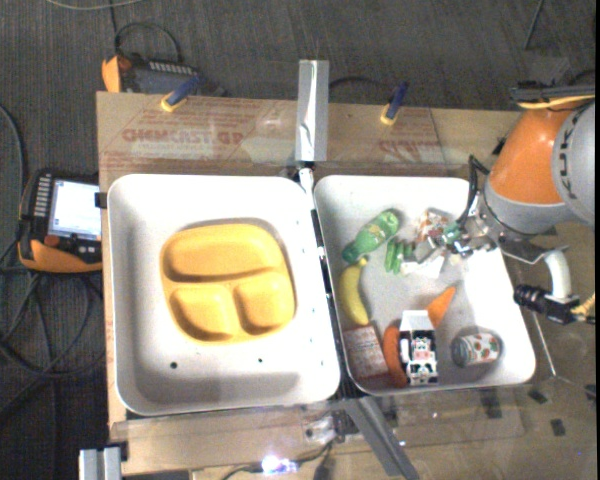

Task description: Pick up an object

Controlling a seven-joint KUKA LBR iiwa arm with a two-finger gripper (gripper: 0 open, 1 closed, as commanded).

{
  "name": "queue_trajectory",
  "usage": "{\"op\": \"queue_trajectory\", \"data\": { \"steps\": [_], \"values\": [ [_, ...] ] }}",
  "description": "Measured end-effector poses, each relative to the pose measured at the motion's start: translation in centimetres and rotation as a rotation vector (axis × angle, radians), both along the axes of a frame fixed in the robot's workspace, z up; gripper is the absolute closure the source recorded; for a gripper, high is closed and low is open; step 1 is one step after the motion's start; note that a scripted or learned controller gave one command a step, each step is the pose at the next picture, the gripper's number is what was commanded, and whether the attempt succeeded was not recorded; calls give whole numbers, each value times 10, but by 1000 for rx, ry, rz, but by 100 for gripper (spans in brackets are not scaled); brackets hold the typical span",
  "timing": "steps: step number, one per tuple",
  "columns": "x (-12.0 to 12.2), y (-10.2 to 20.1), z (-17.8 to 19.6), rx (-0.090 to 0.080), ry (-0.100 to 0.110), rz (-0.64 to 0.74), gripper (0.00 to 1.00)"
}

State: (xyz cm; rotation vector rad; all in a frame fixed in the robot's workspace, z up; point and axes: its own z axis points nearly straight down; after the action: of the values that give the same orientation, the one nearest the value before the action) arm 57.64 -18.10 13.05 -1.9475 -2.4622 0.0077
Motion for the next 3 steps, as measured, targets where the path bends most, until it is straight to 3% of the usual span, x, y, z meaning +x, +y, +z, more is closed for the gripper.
{"op": "queue_trajectory", "data": {
  "steps": [1, 2, 3],
  "values": [
    [92, 2, -9, -3, -2, 128, 0],
    [93, 2, 0, -9, -3, 130, 100],
    [92, 2, -1, -10, 0, 130, 0]
  ]
}}
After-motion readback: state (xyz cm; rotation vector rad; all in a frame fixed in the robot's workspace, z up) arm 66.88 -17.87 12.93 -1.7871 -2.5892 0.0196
